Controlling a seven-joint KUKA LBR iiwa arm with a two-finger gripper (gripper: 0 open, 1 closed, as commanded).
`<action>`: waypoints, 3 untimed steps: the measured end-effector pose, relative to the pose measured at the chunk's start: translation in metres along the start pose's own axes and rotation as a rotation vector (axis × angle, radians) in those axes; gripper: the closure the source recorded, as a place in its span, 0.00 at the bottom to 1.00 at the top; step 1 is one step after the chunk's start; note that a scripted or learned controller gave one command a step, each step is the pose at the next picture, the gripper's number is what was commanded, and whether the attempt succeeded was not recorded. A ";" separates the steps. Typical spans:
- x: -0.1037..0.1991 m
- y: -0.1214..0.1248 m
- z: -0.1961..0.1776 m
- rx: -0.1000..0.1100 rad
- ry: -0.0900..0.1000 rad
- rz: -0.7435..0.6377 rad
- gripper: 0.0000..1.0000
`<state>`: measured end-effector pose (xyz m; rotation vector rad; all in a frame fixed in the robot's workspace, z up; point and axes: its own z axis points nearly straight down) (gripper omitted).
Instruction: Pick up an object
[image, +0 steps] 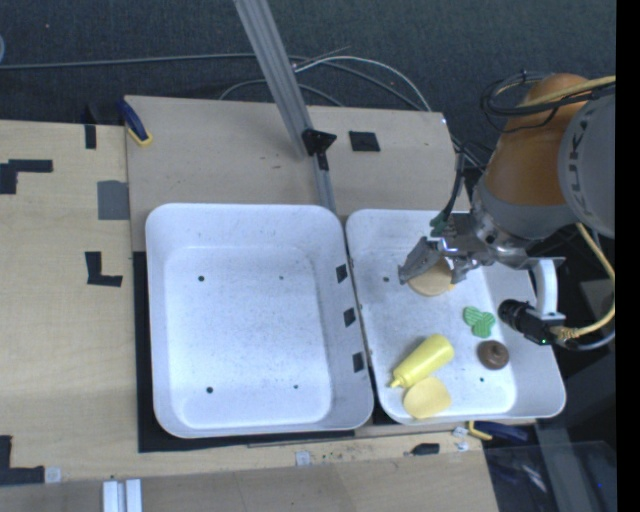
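Observation:
My gripper (436, 264) hangs low over the upper middle of the right bin (530, 400). A tan round flat piece (432, 285) lies directly under it, partly hidden by the gripper. Further toward the front of that bin lie a small green piece (480, 322), a brown round piece (492, 353), a yellow bottle (422, 360) on its side and a yellow lump (428, 398). Whether the gripper touches the tan piece is hidden from this angle.
The left bin (160, 300) stands beside the right one, their rims meeting near the middle. A grey pole (285, 85) slants down at the back to a black clamp. Cables run behind the arm and along the right bin's right side.

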<state>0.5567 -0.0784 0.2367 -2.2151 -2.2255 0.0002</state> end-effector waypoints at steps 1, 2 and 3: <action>0.056 0.002 0.011 0.000 0.000 0.001 1.00; 0.100 0.003 0.005 -0.001 0.000 0.001 1.00; 0.161 0.008 0.001 0.000 0.000 0.000 1.00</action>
